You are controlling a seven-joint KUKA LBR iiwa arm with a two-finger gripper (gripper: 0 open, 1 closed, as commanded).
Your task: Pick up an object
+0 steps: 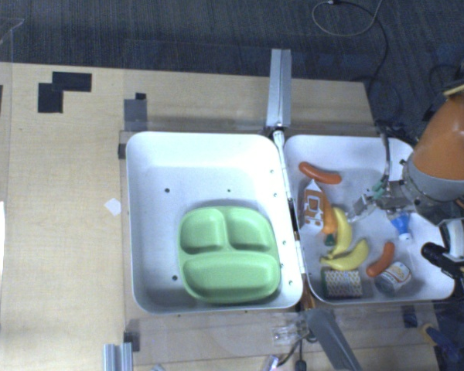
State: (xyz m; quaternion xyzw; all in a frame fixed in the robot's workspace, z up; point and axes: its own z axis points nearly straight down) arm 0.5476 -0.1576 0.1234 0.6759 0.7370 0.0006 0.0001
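The right bin (348, 151) holds several small items. A red-orange sausage (321, 174) lies near its far left, with an orange carton (313, 207) below it. Two yellow bananas (341, 230) (346, 255) sit mid-bin. Along the front lie a grey speckled block (342, 283), a second sausage (380, 258) and a small can (394, 275). My gripper (376, 200) hangs low over the right half of this bin, just right of the bananas and above a small blue item (402, 224). I see nothing held in it.
The left bin (151, 207) holds a green divided plate (229, 252). A metal post (279, 91) stands behind the divider between the bins. The arm's orange band (448, 141) covers the right bin's far right corner. Cables lie on the dark floor behind.
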